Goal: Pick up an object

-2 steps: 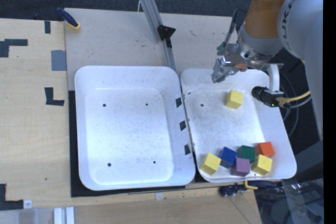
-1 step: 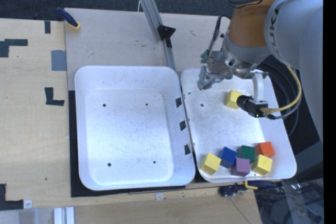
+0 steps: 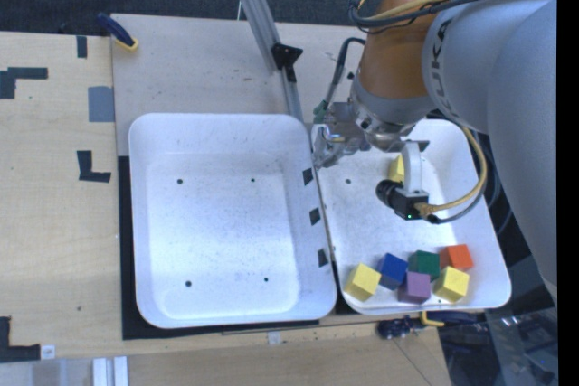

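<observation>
**Approach stage: end effector over the right bin, nothing gripped**

The grey arm with the orange band point(image 3: 398, 41) reaches in across the bench's right side. Its end effector point(image 3: 330, 140) hangs over the far left part of the shallow white right-hand bin point(image 3: 362, 212), close to the rim shared with the shallow white left-hand bin point(image 3: 217, 221). No object is seen in its grip. Whether the end effector stands apart or together cannot be told from this slant.

The candidates for picking lie in a tight cluster along the right-hand bin's near wall, toward the bench's point(image 3: 54, 194) near right corner:

- a yellow wooden cube point(image 3: 364, 281) at the cluster's left end
- a blue cube point(image 3: 393, 268) touching it
- a green cube point(image 3: 423, 263)
- a purple cube point(image 3: 417, 286) just in front of the green one
- an orange cube point(image 3: 458, 257)
- a second yellow cube point(image 3: 452, 284) at the right end

A further small yellow piece point(image 3: 396, 165) shows just beside the wrist, partly hidden, and its shape is unclear.

By this reading the task is at its start: a target has yet to be reached. The next move calls for travel toward the near wall, then a descent on one cube. The left yellow cube looks the easiest, with one flank free. The others are packed tight and leave little room beside them.
</observation>
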{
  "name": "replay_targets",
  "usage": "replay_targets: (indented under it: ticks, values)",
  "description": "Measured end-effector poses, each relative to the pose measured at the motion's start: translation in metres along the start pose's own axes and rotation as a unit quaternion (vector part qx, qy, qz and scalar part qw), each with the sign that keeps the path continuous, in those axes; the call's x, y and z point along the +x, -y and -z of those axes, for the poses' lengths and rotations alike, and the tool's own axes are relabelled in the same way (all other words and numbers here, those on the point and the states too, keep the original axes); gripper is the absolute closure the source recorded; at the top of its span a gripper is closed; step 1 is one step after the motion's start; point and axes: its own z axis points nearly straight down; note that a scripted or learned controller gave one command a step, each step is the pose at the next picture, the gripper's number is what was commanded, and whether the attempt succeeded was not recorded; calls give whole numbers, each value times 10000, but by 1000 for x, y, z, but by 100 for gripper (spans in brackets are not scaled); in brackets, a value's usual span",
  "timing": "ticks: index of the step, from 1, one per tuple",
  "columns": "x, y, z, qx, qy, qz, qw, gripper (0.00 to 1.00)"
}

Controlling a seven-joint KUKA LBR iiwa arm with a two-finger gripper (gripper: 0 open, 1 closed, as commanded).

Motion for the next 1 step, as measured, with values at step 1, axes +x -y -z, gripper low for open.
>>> replay_targets:
  ticks: [1]
  values:
    - [53,20,13,-6,-2,9,10000,100]
